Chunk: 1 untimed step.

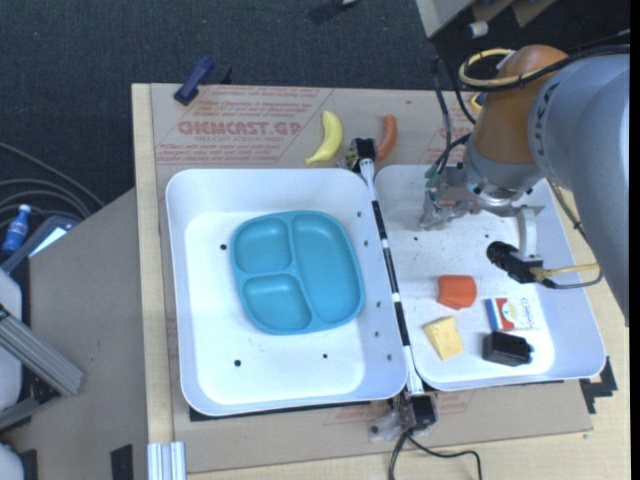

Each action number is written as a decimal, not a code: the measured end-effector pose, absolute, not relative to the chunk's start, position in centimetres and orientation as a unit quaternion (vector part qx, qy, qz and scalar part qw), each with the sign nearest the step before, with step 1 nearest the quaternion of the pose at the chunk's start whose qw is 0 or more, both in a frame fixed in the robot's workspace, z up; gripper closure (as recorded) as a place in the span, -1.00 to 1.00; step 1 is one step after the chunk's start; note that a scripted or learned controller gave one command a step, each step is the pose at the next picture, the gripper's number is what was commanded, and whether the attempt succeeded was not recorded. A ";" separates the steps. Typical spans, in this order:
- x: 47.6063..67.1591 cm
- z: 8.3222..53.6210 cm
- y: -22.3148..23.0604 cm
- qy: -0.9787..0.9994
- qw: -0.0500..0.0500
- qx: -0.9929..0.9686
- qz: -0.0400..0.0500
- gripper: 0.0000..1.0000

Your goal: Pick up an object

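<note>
Over the far left part of the right-hand shallow white bin, I am seeing the two-finger gripper hanging low above the bare floor, with the grey arm with its orange band reaching in from the right. I am not making out from this slant whether the gripper is released or clenched, so I cannot tell, and nothing is showing as grasped in it. The things to pick are all lying nearer in that same bin, apart from the gripper: a small orange-red rounded block is sitting toward the middle, a yellow wedge-shaped block is lying just near and left of it, a flat white card with blue and red print is resting to the right, and a small black rectangular block is sitting just near of that card, almost touching it. The left-hand shallow white bin is holding a light blue plastic plate with three compartments, lying flat in its middle. Beyond the bins, on the pale printed board, a yellow toy banana and an orange sausage-shaped piece are lying near each other, and a dark blue small object is resting at the board's far left edge.
</note>
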State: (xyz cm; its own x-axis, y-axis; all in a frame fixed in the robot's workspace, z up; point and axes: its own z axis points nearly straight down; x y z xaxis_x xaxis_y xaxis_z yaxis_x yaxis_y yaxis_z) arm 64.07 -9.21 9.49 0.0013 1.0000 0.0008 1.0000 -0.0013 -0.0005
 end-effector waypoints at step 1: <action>64.1 9.5 -9.2 -0.707 0.001 -0.708 0.000 -1.00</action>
